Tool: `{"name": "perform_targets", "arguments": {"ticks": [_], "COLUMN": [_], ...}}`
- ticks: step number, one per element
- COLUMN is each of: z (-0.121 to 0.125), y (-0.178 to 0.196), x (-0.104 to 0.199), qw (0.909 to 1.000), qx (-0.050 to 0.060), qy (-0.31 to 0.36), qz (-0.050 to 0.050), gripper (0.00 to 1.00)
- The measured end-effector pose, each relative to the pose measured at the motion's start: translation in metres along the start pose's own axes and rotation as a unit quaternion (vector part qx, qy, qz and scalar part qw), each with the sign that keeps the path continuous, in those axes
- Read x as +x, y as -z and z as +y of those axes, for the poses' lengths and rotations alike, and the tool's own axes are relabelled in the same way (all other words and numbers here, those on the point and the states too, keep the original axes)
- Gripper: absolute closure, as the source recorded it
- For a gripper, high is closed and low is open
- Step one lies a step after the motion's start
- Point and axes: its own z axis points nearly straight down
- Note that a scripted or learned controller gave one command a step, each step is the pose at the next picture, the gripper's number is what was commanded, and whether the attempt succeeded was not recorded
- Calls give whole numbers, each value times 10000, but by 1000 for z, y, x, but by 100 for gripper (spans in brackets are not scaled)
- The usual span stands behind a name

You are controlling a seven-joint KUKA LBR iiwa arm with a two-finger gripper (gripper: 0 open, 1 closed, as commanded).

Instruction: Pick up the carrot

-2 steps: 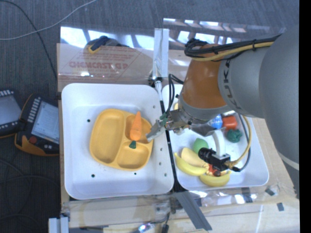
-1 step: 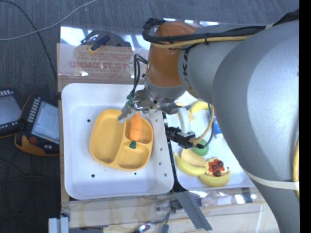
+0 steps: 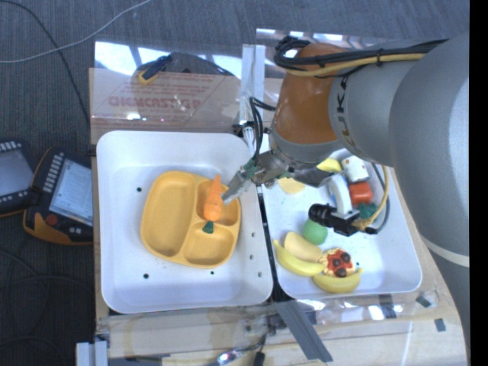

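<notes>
Desk [image 3: 152,109] carries two white bins side by side. Arm [image 3: 381,90] reaches in from the right, over the divide between them. Left bin [image 3: 122,273] holds a yellow divided plate [image 3: 171,212]; right bin [image 3: 396,273] holds bananas [image 3: 305,254], a green ball [image 3: 315,231] and small oddments. Carrot [image 3: 213,200] lies on the plate's right side, long axis near upright in view, green tip toward the bottom. Tool [image 3: 232,191] sits at the carrot's upper right, touching or just beside it; carrot lies down-left of it. Tool state: cannot tell.
</notes>
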Motion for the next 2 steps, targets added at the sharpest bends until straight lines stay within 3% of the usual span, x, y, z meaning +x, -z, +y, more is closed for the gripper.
{"name": "perform_targets", "arguments": {"ticks": [1, 2], "z": [24, 11], "y": [-1, -74], "x": [30, 61], "qw": [9884, 9936], "qx": [11, -140], "qy": [-1516, -1121], "qz": [10, 37], "gripper": [0, 0]}}
